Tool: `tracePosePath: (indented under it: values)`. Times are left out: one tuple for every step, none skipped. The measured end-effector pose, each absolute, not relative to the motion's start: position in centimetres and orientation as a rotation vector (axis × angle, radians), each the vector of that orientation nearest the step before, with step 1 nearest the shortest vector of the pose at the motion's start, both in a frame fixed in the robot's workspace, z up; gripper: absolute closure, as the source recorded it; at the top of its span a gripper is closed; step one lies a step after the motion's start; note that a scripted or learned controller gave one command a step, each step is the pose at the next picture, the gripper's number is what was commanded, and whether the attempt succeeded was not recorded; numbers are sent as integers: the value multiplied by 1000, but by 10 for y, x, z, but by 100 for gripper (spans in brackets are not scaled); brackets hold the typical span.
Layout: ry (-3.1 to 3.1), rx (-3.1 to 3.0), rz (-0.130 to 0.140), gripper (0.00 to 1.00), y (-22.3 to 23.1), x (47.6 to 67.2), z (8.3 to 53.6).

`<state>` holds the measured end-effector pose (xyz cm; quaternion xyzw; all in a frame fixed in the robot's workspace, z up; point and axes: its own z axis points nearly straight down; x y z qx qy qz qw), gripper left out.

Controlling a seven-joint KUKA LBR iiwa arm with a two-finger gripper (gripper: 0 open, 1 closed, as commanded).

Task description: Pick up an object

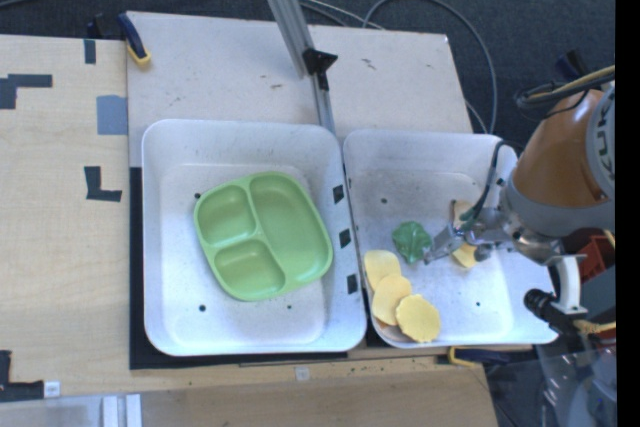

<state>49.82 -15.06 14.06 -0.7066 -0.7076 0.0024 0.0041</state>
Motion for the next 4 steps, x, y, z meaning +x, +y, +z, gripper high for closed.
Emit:
tracePosePath:
  values:
    - [-2222, -2220, 3, 0, -150, 498, 89]
    - [-2222, -2219, 1, 100, -150, 498, 101]
    - [-2225, -2223, -2, 100, -156, 496, 161]
    - [-2227, -2223, -3, 100, -158, 495, 224]
